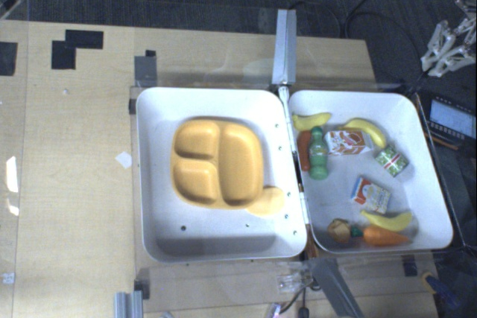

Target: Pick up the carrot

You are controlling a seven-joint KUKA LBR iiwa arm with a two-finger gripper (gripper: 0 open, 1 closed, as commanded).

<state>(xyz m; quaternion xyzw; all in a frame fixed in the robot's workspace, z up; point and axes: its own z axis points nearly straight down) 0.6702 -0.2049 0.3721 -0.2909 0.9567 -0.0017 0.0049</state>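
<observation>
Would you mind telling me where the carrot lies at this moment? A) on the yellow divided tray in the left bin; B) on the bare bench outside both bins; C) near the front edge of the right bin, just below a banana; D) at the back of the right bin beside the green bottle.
C: the carrot lies along the right bin's front edge, just below a banana.

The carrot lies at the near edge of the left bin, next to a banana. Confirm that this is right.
Wrong bin. The carrot lies at the near edge of the right bin, not the left one; the camera view shows it there. The rest holds: a banana lies right next to it.
</observation>
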